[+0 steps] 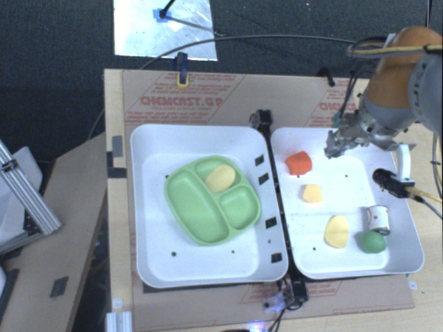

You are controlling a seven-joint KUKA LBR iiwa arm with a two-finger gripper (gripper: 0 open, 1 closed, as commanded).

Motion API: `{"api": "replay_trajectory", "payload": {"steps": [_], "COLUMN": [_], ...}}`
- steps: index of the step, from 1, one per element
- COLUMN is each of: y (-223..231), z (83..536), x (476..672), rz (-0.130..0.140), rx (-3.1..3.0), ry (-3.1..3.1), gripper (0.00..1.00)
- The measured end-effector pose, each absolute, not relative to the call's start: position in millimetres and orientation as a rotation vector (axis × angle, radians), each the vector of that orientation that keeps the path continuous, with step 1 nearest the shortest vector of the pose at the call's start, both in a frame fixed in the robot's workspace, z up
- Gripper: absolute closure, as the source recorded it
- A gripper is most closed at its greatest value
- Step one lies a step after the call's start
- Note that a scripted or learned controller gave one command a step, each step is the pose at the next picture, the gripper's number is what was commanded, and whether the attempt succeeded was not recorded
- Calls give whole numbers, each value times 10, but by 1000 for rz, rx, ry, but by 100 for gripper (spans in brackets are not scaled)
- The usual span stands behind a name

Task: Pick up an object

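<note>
Arm above the right-hand bin on the counter.
Camera view: the gripper (pixel 334 146) hovers at the far edge of the right bin (pixel 408 254), its opening impossible to tell; an orange object (pixel 299 162) lies just to its left, a green tray (pixel 208 206) in the left bin (pixel 149 185).

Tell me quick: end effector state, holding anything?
End effector: open or closed cannot be told; it sits above the far edge of the right bin, with no object seen in it.
</note>
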State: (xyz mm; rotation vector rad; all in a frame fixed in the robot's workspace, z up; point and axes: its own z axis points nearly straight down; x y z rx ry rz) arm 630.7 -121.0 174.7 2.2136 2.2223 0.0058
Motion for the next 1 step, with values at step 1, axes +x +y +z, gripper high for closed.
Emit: {"api": "replay_trajectory", "payload": {"steps": [1], "y": [-1213], "z": [2183], "x": [6346], "rz": [5], "rx": [2213], "ry": [2224], "gripper": [100]}}
